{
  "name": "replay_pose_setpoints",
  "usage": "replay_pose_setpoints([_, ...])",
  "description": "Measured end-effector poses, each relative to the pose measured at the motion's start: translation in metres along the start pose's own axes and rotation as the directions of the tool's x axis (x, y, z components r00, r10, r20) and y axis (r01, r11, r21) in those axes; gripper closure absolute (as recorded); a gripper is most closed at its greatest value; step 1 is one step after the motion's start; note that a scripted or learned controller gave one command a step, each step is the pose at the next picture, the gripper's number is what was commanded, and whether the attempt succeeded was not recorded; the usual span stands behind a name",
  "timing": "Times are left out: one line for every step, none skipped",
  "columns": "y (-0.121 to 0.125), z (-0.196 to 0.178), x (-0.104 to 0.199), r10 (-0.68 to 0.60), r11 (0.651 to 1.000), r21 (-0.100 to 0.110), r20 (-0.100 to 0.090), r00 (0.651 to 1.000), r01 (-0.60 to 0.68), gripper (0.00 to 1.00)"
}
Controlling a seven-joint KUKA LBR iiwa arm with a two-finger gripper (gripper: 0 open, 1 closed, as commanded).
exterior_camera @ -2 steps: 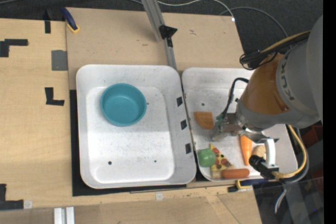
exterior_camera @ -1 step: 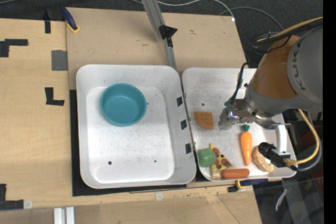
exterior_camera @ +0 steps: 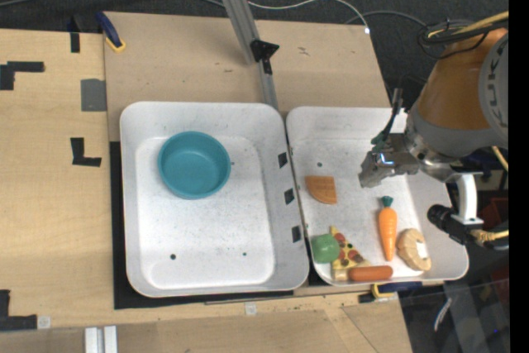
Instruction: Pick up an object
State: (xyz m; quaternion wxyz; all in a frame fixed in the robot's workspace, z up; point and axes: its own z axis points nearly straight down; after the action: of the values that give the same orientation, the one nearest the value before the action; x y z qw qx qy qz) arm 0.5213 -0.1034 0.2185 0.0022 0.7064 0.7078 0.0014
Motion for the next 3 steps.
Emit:
replay_pose_setpoints([0.001, -0.043, 0.0, 0.0, 1.0, 0.001, 0.0, 1.0, 0.0, 1.0])
replay_pose_setpoints([0.013, -0.027, 0.053, -0.004, 1.0, 0.008, -0.003, 1.0, 0.004, 1.0])
replay_pose_setpoints([0.016, -0.03, 0.102, -0.005, 1.0, 0.007, -0.003, 1.0, 0.005, 1.0])
